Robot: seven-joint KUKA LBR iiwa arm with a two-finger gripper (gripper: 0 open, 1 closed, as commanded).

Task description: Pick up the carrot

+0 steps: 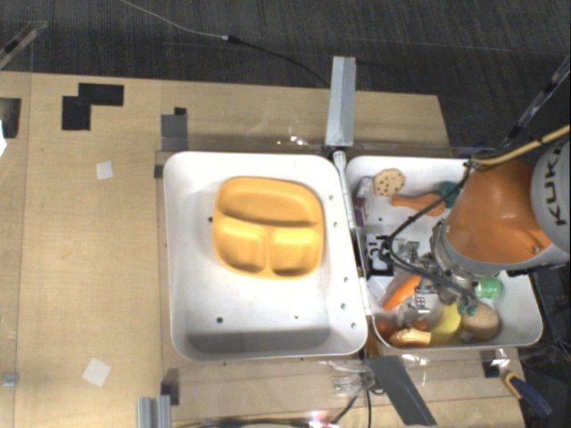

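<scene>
The claw (417,303) sits low in the right bin (526,333); whether it is open or closed cannot be told. The carrot (401,292) lies just beside it; a yellow tray (268,226) rests in the left bin (192,266).

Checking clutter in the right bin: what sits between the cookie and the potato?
In the camera view, the arm's orange band and wrist lie over the stretch between the cookie and the potato, covering most of it.
</scene>
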